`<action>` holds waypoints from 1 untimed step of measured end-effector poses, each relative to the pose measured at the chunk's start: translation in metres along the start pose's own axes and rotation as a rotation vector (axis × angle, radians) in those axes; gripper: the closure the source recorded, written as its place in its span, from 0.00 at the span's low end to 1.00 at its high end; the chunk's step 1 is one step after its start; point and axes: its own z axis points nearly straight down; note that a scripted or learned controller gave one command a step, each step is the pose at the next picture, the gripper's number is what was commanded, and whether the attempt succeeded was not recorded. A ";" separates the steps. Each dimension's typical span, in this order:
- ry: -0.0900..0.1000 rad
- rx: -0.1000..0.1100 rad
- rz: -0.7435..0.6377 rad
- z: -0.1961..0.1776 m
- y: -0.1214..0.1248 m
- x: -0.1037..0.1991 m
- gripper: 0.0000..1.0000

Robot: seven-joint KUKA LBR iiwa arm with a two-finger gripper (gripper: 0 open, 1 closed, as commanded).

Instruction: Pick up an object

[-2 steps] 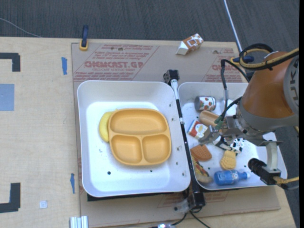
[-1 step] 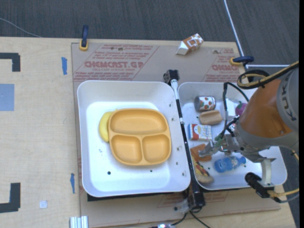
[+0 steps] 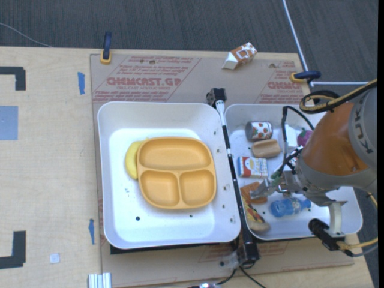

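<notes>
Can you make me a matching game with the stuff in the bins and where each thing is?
Things:
1. tray
2. banana
3. can
4. carton

Places:
A. outside both bins, on the board behind them
B. far end of the right bin
C. middle of the left bin
D. peeking out from under the tray's left edge

Pairs: 1-C, 2-D, 3-B, 4-A

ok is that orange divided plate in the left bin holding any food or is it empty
Empty. All three compartments of the orange plate show bare orange surface. A yellow item sticks out beside its left edge, outside the compartments.
</notes>
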 end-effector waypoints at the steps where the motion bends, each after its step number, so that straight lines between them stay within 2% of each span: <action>1: -0.009 -0.009 0.003 -0.011 0.002 -0.003 1.00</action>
